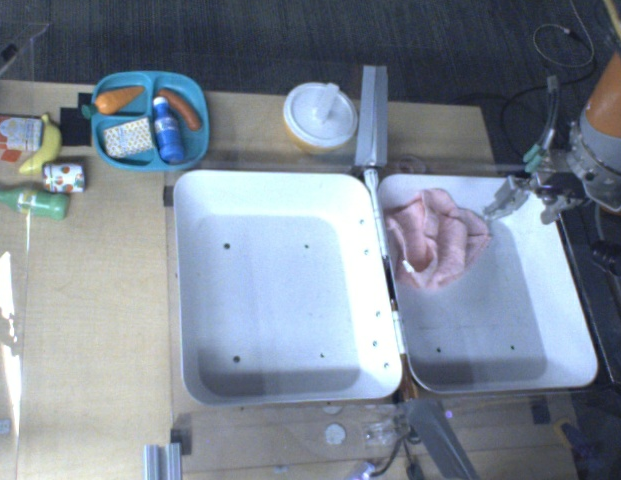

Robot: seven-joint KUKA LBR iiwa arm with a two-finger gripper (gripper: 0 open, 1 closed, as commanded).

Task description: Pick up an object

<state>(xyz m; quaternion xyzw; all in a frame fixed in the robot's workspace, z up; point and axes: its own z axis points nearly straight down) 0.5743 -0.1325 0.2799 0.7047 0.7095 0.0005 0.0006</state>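
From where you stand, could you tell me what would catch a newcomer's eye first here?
A crumpled pink cloth lies in the right bin, near its far left corner. The tool hangs just right of it, above that bin's far edge. Far left on the bench, a blue tray holds toy food.

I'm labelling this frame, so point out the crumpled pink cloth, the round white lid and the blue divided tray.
crumpled pink cloth (pixel 436 238), camera view, its bunched middle
round white lid (pixel 321 113), camera view, top centre
blue divided tray (pixel 195 96), camera view, right rim
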